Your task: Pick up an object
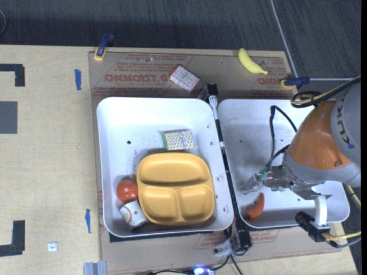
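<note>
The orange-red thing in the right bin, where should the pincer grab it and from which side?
Probably across the narrow middle of the orange-red object, coming straight down. It lies long and slim, slanted on the floor of the right bin near the front wall, so closing across its width suits it. The pincer sits just above it.

A robotics lab — taped bench (46,153), clamped cardboard (143,73), loose cables (275,125).

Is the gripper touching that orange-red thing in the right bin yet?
Apart. The camera view shows white bin floor between the gripper and the orange-red object, which lies just below it near the right bin's front wall.
</note>
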Tool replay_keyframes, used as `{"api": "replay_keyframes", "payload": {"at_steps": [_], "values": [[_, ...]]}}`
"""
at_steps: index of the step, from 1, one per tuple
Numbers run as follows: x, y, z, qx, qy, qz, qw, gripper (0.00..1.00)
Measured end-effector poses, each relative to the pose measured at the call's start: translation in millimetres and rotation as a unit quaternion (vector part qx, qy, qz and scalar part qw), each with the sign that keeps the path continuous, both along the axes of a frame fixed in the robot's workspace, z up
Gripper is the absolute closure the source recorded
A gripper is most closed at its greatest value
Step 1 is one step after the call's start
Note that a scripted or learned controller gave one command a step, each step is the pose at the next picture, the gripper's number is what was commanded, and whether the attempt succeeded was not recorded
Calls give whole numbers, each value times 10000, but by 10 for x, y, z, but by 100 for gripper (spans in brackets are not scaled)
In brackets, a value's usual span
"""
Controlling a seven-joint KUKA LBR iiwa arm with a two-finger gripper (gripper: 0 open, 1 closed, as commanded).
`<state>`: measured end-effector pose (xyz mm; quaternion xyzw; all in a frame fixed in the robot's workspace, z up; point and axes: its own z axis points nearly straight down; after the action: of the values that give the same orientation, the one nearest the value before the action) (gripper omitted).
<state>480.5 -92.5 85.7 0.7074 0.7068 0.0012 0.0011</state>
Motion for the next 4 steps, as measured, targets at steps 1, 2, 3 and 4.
{"api": "replay_keyframes", "payload": {"at_steps": [1,2,3,4], "values": [[0,3,-1,-1,-1,-1,10000,0],[0,3,-1,-1,-2,-1,10000,0],[-1,5,-1,-2,-2,0,10000,0],[0,-15,0,3,-2,9,10000,0]]}}
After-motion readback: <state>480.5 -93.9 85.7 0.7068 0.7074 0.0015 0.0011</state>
